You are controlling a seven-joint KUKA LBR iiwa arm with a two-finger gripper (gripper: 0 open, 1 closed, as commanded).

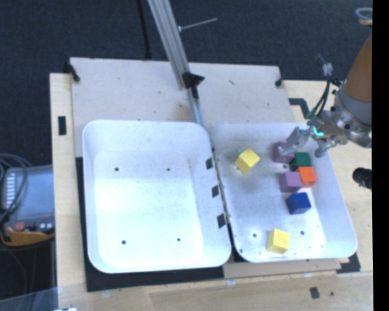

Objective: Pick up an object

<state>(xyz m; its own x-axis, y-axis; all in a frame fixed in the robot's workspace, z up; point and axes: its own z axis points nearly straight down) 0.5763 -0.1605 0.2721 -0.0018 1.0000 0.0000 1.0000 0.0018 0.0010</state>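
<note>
Gripper (303,141): upper right of frame, above the right bin (259,238); finger state cannot be told.
Blocks: purple (289,181), green (302,160), orange (307,175), blue (299,202) clustered just below it.

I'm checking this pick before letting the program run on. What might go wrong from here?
1. The tool hangs over a tight cluster: green block, orange block and two purple blocks touch or nearly touch, so closing may catch two or shove neighbours.
2. The cluster sits near the right bin's far edge, so a nudged block may be pushed against the wall.
</note>
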